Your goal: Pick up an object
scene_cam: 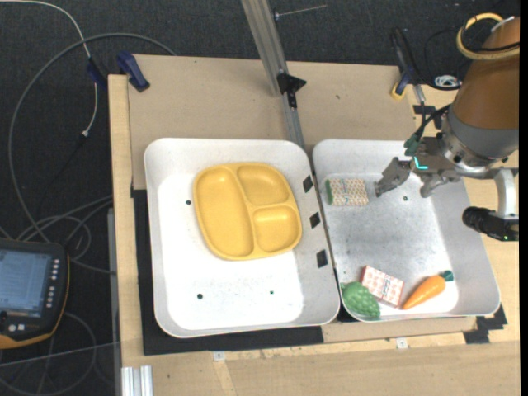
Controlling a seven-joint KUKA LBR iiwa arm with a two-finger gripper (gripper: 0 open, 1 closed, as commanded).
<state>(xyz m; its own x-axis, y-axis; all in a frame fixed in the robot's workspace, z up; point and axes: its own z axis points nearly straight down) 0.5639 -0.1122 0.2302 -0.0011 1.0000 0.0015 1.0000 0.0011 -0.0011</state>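
Observation:
My gripper (411, 181) hangs over the back part of the right bin (470, 246), open, with nothing between its fingers (393, 177). Just left of it a small speckled packet with a green end (346, 191) lies on the bin floor, apart from the fingers. At the bin's front edge lie an orange carrot (425, 290), a red-and-white patterned box (382, 285) and a green leafy toy (360, 300), with the box resting partly against the green toy.
The left bin (165, 246) holds a yellow three-part plate (246, 209). A metal post (266, 31) rises at the back between the bins. Black clips (313, 219) sit along the divider. A black part (487, 221) juts in at the right bin's right rim.

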